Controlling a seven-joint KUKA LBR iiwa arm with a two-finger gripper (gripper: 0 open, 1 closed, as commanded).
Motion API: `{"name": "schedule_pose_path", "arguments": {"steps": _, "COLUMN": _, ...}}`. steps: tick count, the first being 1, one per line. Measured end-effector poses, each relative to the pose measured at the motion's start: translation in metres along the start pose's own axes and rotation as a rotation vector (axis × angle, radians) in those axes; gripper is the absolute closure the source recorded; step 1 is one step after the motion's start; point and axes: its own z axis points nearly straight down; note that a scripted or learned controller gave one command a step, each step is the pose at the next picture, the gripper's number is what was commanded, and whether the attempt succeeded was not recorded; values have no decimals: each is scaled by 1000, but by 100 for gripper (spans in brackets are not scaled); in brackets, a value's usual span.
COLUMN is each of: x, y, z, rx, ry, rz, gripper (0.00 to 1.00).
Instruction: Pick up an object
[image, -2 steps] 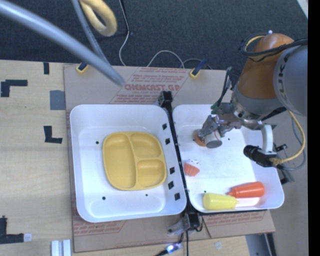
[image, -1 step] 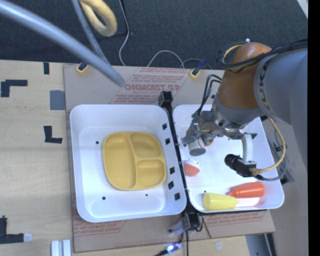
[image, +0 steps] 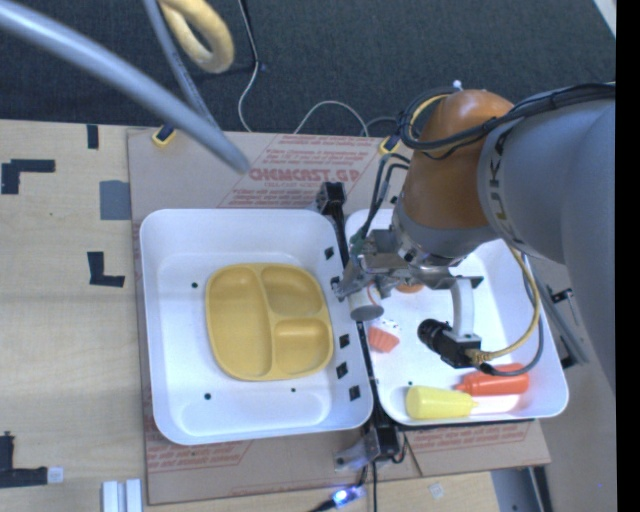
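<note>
Small orange-pink object lies unlifted in the right white bin; gripper hovers above, its state unclear.

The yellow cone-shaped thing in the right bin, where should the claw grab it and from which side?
Grip the yellow cone-shaped piece across its thicker left half, coming straight down from above. It lies on its side along the right bin's front wall, tapering rightward, so the narrow tip would probably slip. The orange piece sits close behind the tip, leaving more room around the wide end.
</note>
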Motion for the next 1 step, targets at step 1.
{"name": "schedule_pose_path", "arguments": {"steps": 1, "x": 51, "y": -10, "z": 13, "rx": 1, "ry": -2, "rz": 1, "gripper": 100}}
